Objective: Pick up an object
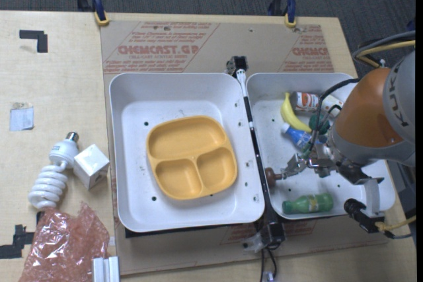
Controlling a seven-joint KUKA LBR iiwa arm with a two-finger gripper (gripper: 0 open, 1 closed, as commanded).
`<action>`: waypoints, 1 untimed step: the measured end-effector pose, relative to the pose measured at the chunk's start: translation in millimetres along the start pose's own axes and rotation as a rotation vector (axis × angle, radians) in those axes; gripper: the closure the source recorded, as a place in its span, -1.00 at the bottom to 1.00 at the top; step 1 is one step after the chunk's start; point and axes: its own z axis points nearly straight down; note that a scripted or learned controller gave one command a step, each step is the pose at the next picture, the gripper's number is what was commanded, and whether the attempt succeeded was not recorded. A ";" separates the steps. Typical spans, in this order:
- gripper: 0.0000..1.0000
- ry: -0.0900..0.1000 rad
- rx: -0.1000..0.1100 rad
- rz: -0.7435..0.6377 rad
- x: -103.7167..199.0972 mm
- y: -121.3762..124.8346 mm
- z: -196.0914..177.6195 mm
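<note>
I am looking down on two white bins side by side, and I am taking the right bin (pixel 264 86) as my landmark. The arm (pixel 373 117), grey with an orange band, is reaching in from the right and is hanging over the middle and right part of that bin. The gripper (pixel 299 165) is pointing toward the bin's left wall, low over its floor; I cannot tell how it is set, as its metal parts are blurring together at this size.

Inside the right bin, a green bottle (pixel 308 203) is lying on its side near the front wall, just below the gripper and apart from it. A banana (pixel 291 114) is lying near the back wall, with a small can (pixel 306 100) just behind it. A blue object (pixel 297 136) is lying just in front of the banana, partly under the arm. A small brown object (pixel 271 176) is sitting by the left wall, just beside the gripper tip.

Left of the right bin, the left bin (pixel 125 142) is holding a yellow divided tray (pixel 192 156). Further left, on the bench, a spiral light bulb (pixel 53 173), a small white box (pixel 91 164) and a crumpled pink bag (pixel 66 244) are lying together.
</note>
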 end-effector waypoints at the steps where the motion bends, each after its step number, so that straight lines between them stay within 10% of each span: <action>1: 1.00 0.000 -0.002 0.001 -0.5 1.2 -9.8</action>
